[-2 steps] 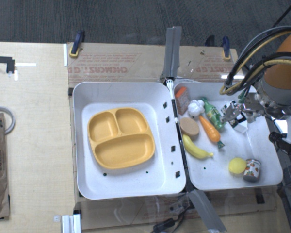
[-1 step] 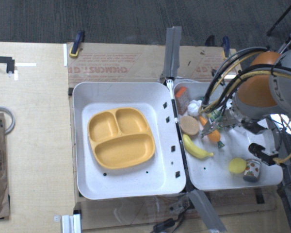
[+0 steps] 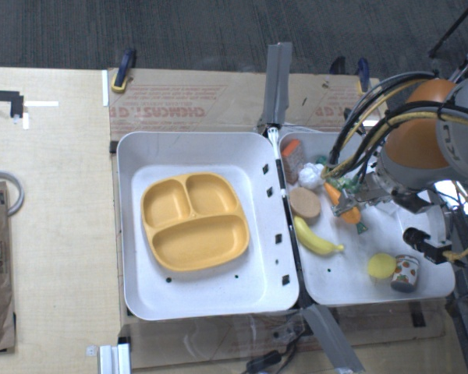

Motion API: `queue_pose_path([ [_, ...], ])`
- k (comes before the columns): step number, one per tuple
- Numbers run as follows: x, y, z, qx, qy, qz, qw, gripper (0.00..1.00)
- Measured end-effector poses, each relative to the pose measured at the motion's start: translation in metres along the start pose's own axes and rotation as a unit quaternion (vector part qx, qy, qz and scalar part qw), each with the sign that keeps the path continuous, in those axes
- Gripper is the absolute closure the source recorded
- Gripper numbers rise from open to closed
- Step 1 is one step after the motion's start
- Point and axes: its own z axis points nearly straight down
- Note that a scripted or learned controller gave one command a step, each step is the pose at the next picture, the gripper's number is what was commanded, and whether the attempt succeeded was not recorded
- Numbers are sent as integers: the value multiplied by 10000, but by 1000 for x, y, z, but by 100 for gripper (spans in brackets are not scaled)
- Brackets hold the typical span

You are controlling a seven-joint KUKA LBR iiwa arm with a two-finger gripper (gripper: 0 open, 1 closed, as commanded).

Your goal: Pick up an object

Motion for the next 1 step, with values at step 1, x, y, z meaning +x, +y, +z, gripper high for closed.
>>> queue_pose_path([
  [1,94,-23,-91,4,6,-595,9982,100],
])
